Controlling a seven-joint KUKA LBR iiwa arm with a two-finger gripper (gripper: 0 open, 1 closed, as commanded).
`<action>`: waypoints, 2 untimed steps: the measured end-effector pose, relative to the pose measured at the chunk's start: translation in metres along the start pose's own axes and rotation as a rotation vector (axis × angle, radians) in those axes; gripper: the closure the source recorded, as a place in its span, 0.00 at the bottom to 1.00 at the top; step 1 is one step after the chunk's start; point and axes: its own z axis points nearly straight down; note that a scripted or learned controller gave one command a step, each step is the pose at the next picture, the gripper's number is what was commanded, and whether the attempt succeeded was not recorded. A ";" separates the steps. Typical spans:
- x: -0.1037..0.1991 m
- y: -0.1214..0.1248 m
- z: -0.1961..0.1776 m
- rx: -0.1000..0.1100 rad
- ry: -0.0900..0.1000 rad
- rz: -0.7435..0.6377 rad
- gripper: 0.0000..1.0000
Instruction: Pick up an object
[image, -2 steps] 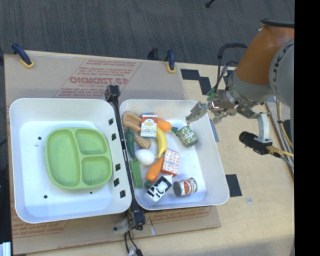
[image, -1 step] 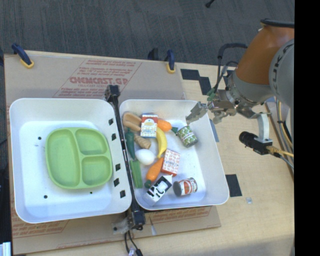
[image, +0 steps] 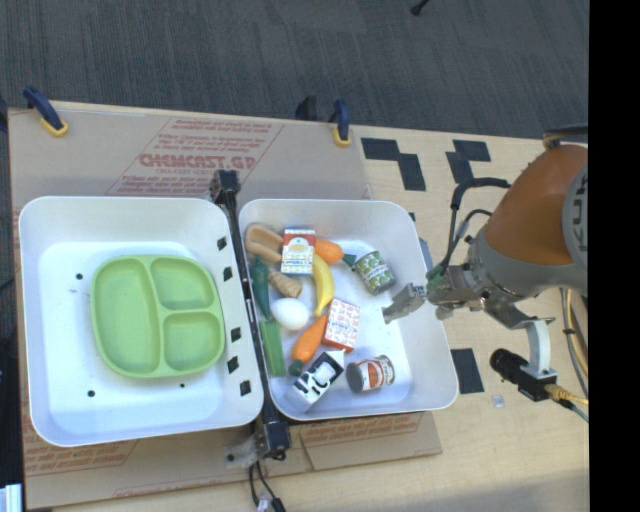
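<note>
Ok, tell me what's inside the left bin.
The left bin holds a green divided plate with three compartments, lying flat and with nothing in them. Bare white floor surrounds it. Whatever lies beneath the plate is covered.

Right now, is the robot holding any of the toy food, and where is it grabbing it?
No, it isn't holding anything. The gripper hangs over the right bin's right side, with bare white floor under it. The green can is closest, but apart.
</note>
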 end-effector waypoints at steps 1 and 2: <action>0.001 0.001 0.000 -0.002 0.000 -0.001 0.00; 0.001 0.021 0.102 -0.003 0.001 -0.001 0.00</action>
